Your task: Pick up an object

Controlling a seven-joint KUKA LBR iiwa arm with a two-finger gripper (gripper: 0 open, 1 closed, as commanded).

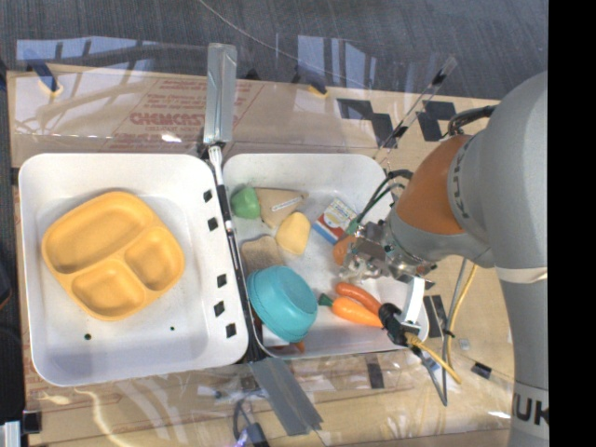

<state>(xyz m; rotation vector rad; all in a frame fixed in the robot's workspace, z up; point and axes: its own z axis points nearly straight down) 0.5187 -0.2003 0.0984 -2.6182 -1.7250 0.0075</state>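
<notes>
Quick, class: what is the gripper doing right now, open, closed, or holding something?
Gripper: low in the right bin beside the carrots; whether open, closed or holding cannot be told.

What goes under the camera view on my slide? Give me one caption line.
KUKA arm's gripper low in the right bin among toy carrots and teal bowl; yellow tray in left bin.

toy carrot [357, 311] lies flat in right bin [279, 168].
</notes>
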